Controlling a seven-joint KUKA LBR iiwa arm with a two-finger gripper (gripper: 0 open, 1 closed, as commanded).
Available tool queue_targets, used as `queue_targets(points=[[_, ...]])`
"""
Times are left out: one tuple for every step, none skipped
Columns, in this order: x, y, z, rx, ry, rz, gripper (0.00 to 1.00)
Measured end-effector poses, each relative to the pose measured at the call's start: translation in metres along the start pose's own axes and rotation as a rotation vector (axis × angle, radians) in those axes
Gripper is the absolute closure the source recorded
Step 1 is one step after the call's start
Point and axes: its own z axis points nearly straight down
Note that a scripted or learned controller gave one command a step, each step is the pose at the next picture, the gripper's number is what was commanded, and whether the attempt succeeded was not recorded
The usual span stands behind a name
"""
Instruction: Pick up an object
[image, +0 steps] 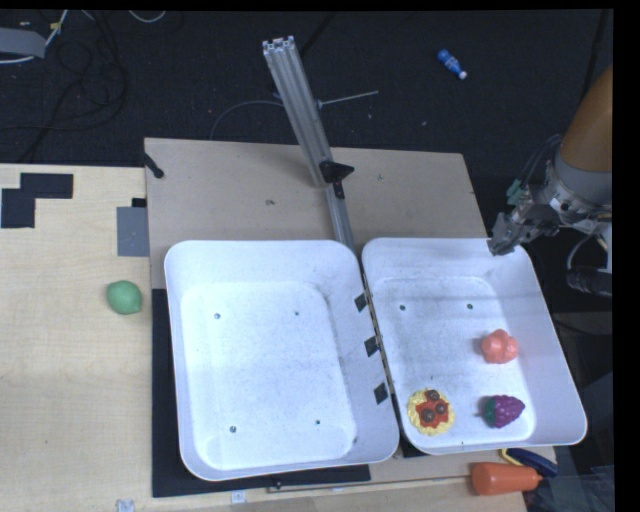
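Dark floor w/ cables behind the bench (300, 190), two white bins on it. Left bin (190, 300) and right bin (540, 300) sit side by side, touching. My arm (585, 140) comes in from the right, gripper (503, 240) at the right bin's far corner, can't tell if it's clenched or not. Right bin's near end has a pink lump (499, 346), a yellow toy w/ red spots (430, 411) and purple grapes (503, 409) beside it. Orange carrot (503, 478) outside the bin, green ball (124, 297) off left.

Two white bins (270, 265). The right one holds a pink lump (499, 346), purple grapes (504, 409), and a yellow disc with red spots (430, 411). Green ball (125, 297) far left.
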Motion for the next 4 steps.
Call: queue_targets(points=[[0.000,0.000,0.003,0.004,0.001,-0.001,1.00],[0.047,-0.013,0.008,0.004,0.002,-0.003,1.00],[0.096,-0.041,0.010,0.004,0.002,-0.003,1.00],[0.139,-0.053,-0.002,0.003,0.002,-0.002,1.00]])
